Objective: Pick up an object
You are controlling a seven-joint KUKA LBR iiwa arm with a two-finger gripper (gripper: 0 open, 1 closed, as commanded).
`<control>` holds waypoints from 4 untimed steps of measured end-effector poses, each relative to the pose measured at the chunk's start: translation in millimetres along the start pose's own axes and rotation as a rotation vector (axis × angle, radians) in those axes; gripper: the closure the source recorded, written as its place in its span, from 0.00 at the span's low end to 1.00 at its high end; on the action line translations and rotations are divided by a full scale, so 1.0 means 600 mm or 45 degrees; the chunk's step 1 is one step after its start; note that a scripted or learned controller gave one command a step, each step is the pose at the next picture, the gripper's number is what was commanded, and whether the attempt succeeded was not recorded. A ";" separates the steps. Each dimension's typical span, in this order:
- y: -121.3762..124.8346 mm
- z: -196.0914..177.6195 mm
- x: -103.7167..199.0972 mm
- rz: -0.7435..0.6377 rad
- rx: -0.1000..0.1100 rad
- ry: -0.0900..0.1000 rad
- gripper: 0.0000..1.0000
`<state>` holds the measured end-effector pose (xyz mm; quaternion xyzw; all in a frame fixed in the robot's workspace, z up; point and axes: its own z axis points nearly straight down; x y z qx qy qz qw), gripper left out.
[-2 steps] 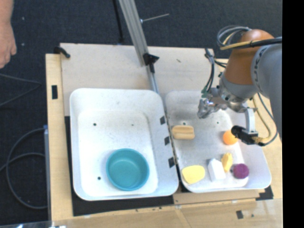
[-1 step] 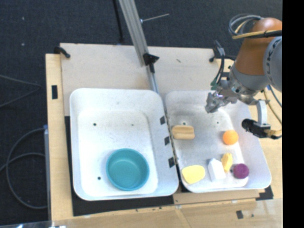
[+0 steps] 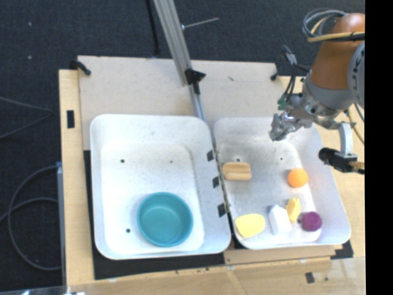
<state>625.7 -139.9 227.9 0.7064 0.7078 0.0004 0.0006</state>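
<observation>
**Gripper above the right bin's far edge**

Camera view: the gripper point(image 3: 284, 128) hangs over the right bin's point(image 3: 258, 143) upper right part; whether it is spread or closed cannot be told, and nothing shows in its grasp. That bin holds a bread roll point(image 3: 236, 171), an orange ball point(image 3: 298, 177), a yellow piece point(image 3: 249, 225), a white block point(image 3: 279, 219) and a purple ball point(image 3: 311, 221). The left bin point(image 3: 123, 140) holds a teal bowl point(image 3: 164, 219).

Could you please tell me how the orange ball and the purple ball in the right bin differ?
The orange ball is bright orange, while the purple ball is dark purple. The orange ball sits apart from the other items, whereas the purple ball lies close beside a small yellow piece near the bin's front edge. The orange ball lies nearer the pincer than the purple ball. Both are round and similar in size.
</observation>
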 end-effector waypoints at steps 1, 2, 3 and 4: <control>0.005 0.004 0.100 -0.007 0.001 0.002 1.00; 0.003 -0.020 0.184 -0.008 -0.002 0.003 1.00; -0.017 -0.019 0.259 -0.006 0.002 0.002 1.00; -0.006 -0.025 0.344 -0.008 0.000 0.003 1.00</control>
